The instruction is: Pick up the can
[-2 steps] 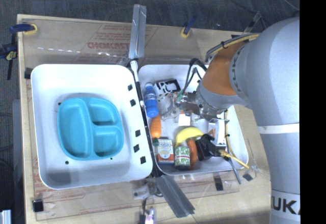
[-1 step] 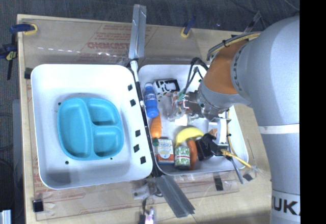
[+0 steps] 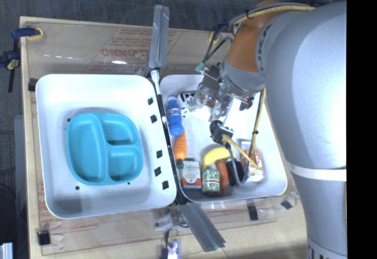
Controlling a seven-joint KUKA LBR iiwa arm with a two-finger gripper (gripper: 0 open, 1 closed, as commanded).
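The pincer (image 3: 213, 102) hangs over the right white bin (image 3: 277, 184) — its state I cannot tell. The small green-labelled can (image 3: 211, 180) stands at the near wall; reaching it comes next.

Layout about the right bin (image 3: 272, 188): the left bin (image 3: 53, 134) adjoins its left wall and holds a divided tray (image 3: 105, 147). Within the right bin, a bottle (image 3: 174, 119) lies along the left wall; the can (image 3: 211, 180) stands at the near wall, a carton (image 3: 189, 173) just left of it, a banana (image 3: 215, 154) just behind it.
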